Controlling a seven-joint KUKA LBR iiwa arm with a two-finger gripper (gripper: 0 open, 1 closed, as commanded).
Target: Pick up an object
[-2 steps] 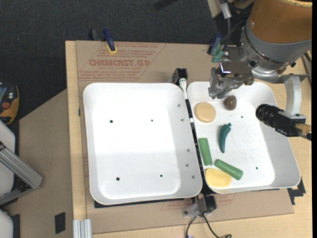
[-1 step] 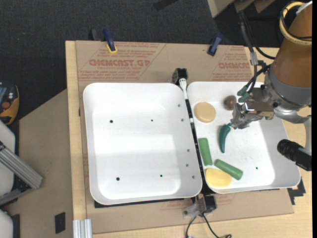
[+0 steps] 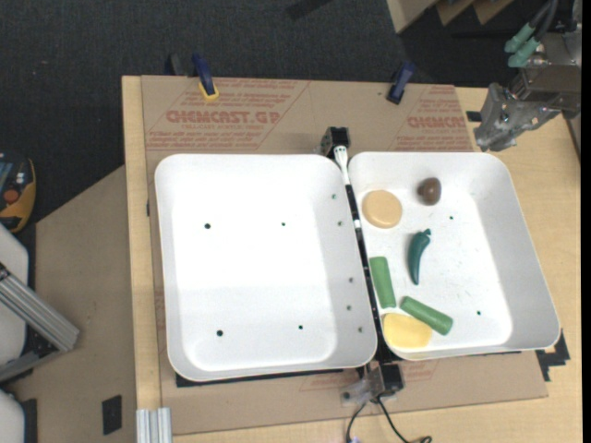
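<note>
so the gripper [image 3: 499,127] is parked off the far right corner of the right bin [image 3: 517,247], can't tell its state, nothing picked yet, and I'd guess next it swings over that brown ball [image 3: 429,190] or tan disc [image 3: 381,208] and drops down.

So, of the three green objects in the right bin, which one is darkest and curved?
The dark teal pepper, lying mid-bin. The other two, a light green stick by the divider and a green cylinder near the front edge, are straight and paler.
</note>
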